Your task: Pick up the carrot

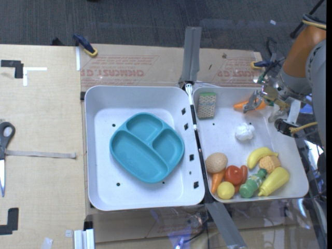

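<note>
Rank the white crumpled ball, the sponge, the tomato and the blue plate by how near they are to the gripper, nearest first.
From the gripper:
1. White crumpled ball, just below it.
2. Sponge, right bin's far left corner.
3. Tomato, near pile.
4. Blue plate, left bin.

The carrot (241, 106) — small, orange — lies on its side at the right bin's (228, 134) twelve o'clock edge, touching the hand (254, 104).

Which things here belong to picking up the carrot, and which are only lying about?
Job: carrot, gripper.
Lying about: blue plate, sponge, banana, tomato, lemon, scissors.
</note>
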You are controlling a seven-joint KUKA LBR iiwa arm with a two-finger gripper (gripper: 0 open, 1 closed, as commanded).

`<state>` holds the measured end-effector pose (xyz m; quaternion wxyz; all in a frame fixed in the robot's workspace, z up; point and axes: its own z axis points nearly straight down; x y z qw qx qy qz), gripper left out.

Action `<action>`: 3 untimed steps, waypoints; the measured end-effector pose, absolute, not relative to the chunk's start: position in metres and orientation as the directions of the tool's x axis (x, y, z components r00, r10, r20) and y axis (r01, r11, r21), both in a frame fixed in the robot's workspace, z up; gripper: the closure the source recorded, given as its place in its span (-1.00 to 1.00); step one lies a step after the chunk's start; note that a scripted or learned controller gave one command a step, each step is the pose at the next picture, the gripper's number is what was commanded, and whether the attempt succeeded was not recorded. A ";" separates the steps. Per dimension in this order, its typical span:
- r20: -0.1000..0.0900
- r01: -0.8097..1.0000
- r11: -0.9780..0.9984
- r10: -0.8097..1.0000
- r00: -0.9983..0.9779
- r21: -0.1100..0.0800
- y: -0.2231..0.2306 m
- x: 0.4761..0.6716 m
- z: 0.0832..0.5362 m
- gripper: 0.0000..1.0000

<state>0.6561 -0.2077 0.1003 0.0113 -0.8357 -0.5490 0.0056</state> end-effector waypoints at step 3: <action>-0.001 0.879 -0.476 0.879 0.476 -0.037 -0.205 0.654 0.089 -1.00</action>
